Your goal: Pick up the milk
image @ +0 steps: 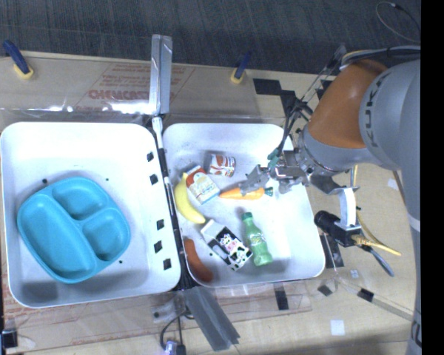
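Camera view, one milk carton (230,247), one carrot (242,193), hand (264,176) (grip state unclear).

Readable text in the scene

White letters "KUK" stand on the grey arm (388,117); red mirrored print on the clear sheet (122,83) behind the bins cannot be read.

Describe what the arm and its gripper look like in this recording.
The arm is a thick, rounded grey body with a wide orange band above the wrist and dark lettering on the grey shell beside it. Thin black cables run along its upper side toward the wrist. The gripper is small, grey metal, with a bit of green at its base.
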Robot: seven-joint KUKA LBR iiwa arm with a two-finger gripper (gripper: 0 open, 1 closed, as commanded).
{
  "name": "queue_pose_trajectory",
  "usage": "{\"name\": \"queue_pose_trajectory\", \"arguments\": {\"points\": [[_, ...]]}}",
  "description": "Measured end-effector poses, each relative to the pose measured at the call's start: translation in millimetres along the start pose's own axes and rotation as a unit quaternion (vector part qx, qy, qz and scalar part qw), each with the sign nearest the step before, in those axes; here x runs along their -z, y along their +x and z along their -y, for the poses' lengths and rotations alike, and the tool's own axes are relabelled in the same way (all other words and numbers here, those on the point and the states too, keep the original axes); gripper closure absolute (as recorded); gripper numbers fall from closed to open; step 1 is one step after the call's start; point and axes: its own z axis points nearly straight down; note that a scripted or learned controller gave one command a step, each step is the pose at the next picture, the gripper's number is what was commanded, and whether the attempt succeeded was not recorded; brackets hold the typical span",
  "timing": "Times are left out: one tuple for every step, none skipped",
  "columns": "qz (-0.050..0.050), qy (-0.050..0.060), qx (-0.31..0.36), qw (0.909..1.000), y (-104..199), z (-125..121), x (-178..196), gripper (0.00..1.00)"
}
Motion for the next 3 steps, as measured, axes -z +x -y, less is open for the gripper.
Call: {"name": "queue_pose_trajectory", "arguments": {"points": [[0.000, 0.000, -0.005, 1.0000, 51.4, 30.1, -101.6, 0.00], [0.001, 0.000, -0.003, 1.0000, 51.1, 29.9, -91.9, 1.00], [0.002, -0.003, 0.050, 0.9987, 41.9, 21.9, -91.4, 1.00]]}}
